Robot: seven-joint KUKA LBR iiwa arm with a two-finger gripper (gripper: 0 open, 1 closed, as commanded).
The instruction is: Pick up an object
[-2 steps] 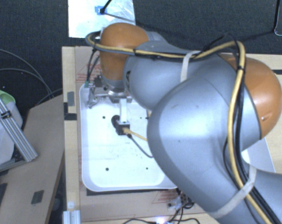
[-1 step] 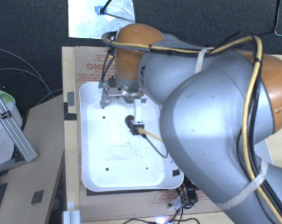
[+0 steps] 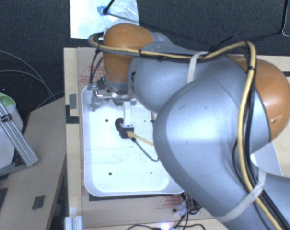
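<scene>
camera view, from above at a slant: my grey arm (image 3: 207, 128) with its orange band (image 3: 123, 47) reaches in from the right and covers much of the bench (image 3: 73, 80). my gripper (image 3: 112, 97) hangs low over the far end of the white bin (image 3: 86, 147) on the view's left, near its far-left corner. i cannot tell whether it is spread or pressed together, or whether it pinches anything, because my own wrist covers it. the bin's bare floor shows a few small dark dots. where an object to pick lies i cannot tell: my arm hides everything to the right. a pale sliver (image 3: 267, 159) past my elbow may be the second bin's edge. beyond the bench a shiny pale sheet (image 3: 104, 11) lies on dark ground (image 3: 29, 23). a slanted metal rail (image 3: 13, 133) stands at the left edge.
</scene>
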